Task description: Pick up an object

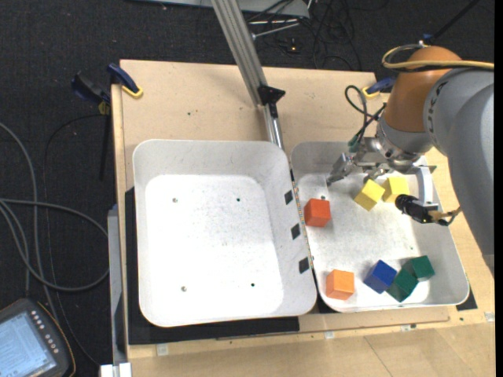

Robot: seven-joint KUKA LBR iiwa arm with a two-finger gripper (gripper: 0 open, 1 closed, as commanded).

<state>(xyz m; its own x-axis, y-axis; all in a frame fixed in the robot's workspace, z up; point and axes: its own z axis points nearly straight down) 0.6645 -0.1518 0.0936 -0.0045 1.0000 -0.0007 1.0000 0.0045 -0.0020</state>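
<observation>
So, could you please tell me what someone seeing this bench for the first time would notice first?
Most likely the big grey arm with its orange band reaching in from the right over the far end of the right bin. Next, the coloured blocks in that bin: two yellow blocks just under the wrist, an orange-red cube near its left wall, and an orange cube, a blue cube and two green blocks along the near edge.

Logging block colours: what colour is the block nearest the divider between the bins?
Orange-red; the block shows clearly in the camera view, in the right bin.
</observation>
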